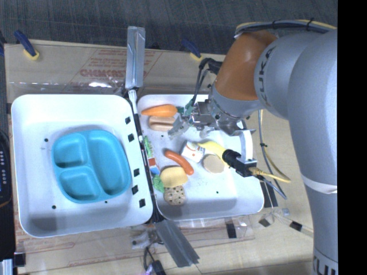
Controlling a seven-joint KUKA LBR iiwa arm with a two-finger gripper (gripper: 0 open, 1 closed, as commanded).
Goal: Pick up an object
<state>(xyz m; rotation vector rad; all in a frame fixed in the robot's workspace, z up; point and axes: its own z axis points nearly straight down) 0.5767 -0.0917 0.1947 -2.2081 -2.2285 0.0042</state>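
My gripper (182,121) reaches into the right bin (229,196) from the right and hangs low over its upper part. It is right beside a hot dog (160,114), an orange sausage in a tan bun. Below it lie a small white cup with a red mark (193,150), a yellow banana (214,148) and a tan round piece (213,164). A red sausage (179,161), a yellow lemon-like piece (173,176) and a brown speckled block (175,195) sit toward the bin's lower left. I see nothing held by the gripper.
The left bin (34,211) holds a blue divided plate (90,165). Green bits (156,182) lie along the right bin's left wall. A metal divider (135,56) stands between the bins at the back. The grey arm with its orange band (246,67) covers the right side.
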